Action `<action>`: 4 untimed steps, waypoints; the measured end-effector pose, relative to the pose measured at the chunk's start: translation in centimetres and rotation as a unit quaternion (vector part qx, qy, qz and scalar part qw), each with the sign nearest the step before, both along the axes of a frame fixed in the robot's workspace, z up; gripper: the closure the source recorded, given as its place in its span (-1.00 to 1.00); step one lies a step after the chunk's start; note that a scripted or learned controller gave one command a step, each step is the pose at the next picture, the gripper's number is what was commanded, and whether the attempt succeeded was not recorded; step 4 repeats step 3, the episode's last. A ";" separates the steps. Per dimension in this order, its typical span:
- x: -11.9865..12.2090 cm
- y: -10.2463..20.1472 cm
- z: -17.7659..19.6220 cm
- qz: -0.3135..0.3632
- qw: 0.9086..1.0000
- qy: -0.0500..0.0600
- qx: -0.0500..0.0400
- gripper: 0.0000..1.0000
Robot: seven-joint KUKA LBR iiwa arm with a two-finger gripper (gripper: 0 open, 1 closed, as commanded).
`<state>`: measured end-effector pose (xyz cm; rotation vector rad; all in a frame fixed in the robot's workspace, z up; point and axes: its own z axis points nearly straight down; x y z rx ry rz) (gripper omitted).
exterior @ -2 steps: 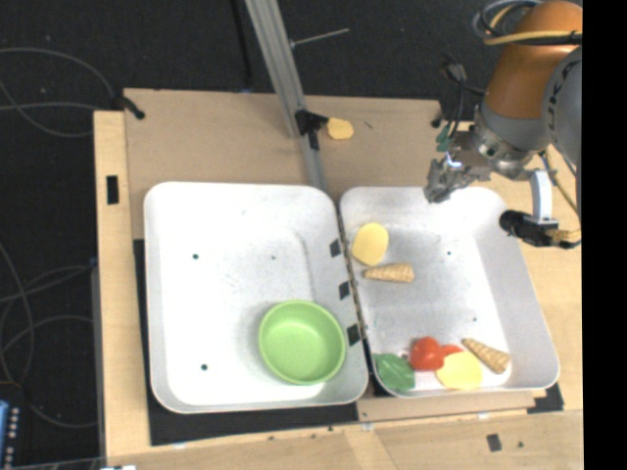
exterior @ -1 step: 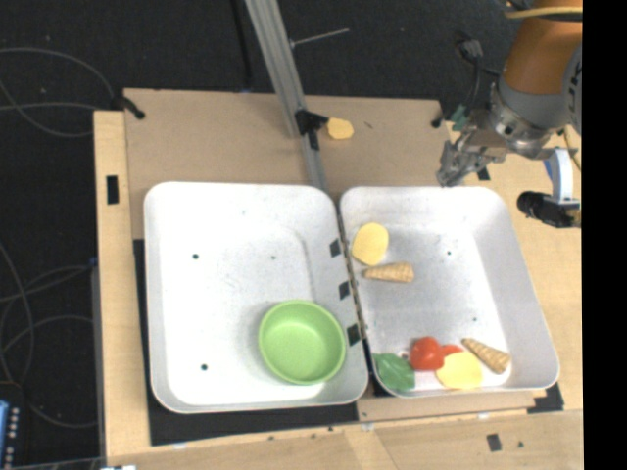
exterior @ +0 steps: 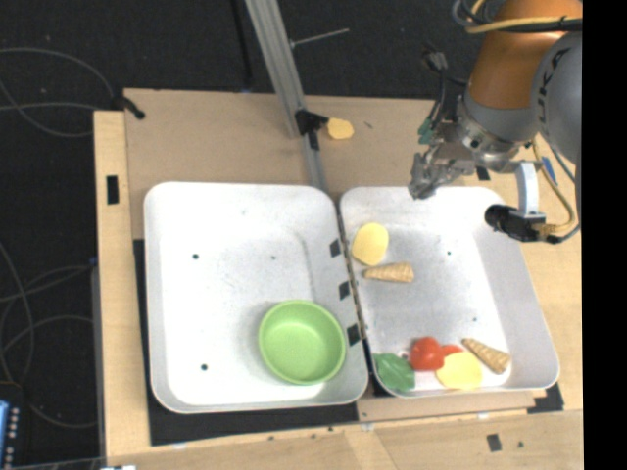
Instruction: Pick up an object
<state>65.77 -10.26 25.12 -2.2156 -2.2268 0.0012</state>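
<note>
The grey arm (exterior: 519,57) with its orange band is hanging over the far edge of the right bin (exterior: 509,292), gripper (exterior: 423,186) pointing down with nothing between its fingers, though whether they're parted I cannot tell. In the left bin (exterior: 216,262) a round green bowl (exterior: 302,342) is sitting near the front right corner. In the right bin, a pale yellow rounded piece (exterior: 370,243) is lying at the far left beside a tan cone (exterior: 391,273); red (exterior: 426,352), yellow (exterior: 458,370), green (exterior: 394,369) pieces and another cone (exterior: 487,353) are crowding the near edge.
</note>
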 end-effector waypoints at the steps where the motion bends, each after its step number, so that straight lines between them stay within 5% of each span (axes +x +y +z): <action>1: -1.3 4.6 -1.0 0.000 1.000 0.000 0.000 1.00; 3: -2.8 14.8 -2.6 0.001 1.000 0.000 0.001 1.00; 4: -2.8 14.8 -2.6 0.001 1.000 0.000 0.001 1.00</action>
